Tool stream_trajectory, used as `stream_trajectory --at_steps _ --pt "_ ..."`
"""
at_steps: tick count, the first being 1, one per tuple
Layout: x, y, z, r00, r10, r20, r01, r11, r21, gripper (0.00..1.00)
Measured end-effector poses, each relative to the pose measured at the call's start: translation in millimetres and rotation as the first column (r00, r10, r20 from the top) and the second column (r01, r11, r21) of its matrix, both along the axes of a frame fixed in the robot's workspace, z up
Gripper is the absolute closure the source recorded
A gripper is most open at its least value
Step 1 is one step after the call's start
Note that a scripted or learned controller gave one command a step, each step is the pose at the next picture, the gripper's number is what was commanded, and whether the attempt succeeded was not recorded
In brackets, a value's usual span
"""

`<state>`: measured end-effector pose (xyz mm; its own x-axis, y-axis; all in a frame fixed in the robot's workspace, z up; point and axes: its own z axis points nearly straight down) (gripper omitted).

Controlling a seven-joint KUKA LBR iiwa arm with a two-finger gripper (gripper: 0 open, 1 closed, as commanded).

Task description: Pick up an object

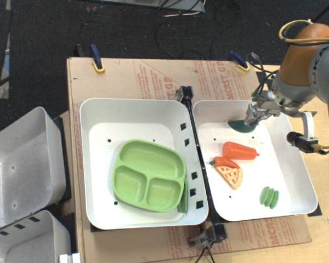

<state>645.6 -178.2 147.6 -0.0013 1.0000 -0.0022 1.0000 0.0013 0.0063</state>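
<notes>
The right bin (296, 163) holds an orange carrot (240, 150), a red pepper (225, 162), a waffle-patterned pizza slice (231, 176) and a green pea pod (269, 196). A dark green flat piece (239, 126) lies near the bin's far wall. My gripper (253, 118) hangs at the back of the right bin, right over that dark green piece, touching or nearly touching it. The fingertips point down-left and look close together; whether they pinch the piece is hard to tell.
A green three-compartment tray (148, 175) lies in the left bin (98, 119). A black divider (194, 147) runs between the bins. Blue and yellow clamps (97, 59) hold the board's far edge. Spare white bins (16, 163) stand at the left.
</notes>
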Motion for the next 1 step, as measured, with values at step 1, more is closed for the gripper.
stream_trajectory --at_steps 1 --pt "0.9 -4.0 64.0 1.0 0.001 0.002 -0.001 1.0 -0.001 1.0"
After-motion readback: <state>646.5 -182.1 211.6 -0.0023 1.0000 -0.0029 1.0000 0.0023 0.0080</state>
